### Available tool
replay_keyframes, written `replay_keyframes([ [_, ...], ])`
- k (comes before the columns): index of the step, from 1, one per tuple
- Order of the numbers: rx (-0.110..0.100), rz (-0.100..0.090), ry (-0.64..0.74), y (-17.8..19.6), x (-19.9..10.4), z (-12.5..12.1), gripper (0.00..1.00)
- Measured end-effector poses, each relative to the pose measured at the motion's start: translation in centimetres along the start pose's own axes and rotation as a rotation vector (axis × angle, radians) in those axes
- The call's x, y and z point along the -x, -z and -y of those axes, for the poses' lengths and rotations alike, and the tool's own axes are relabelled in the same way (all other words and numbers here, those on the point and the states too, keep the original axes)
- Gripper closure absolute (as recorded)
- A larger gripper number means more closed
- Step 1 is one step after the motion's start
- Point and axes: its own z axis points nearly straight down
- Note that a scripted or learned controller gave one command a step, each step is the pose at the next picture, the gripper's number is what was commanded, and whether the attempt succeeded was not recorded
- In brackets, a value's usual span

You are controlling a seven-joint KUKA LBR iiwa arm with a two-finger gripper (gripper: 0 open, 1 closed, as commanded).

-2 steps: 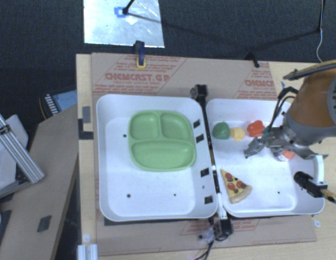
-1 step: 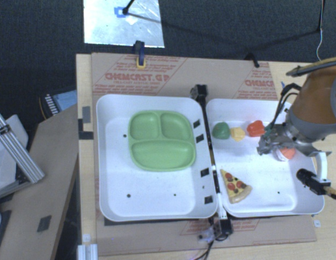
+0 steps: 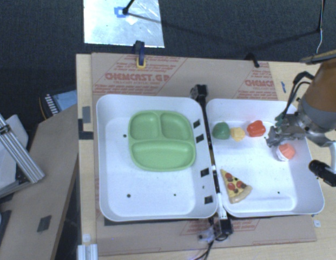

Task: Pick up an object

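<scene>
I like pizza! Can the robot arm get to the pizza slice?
Probably yes. The pizza slice lies alone in the right bin, with nothing on top, and the gripper is over that same bin.

Dark blue-grey carpet floor [image 3: 38, 20] is showing around the tabletop [image 3: 84, 161]. A shiny metal sheet [image 3: 123, 15] is lying on the floor at top. Brown printed cardboard [image 3: 173, 75] is covering the tabletop. An aluminium rail [image 3: 13, 150] is leaning at left.
</scene>
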Motion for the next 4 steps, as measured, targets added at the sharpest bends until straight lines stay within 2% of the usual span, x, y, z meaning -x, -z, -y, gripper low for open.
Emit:
replay_keyframes([
  [1, 0.000, 0.000, 0.001, 0.8, 0.0, -0.1, 1.00],
  [3, 0.000, -0.002, 0.007, 1.9, -8.1, -4.4, 1.00],
  [4, 0.000, -0.002, 0.007, 2.7, -14.1, -5.6, 1.00],
])
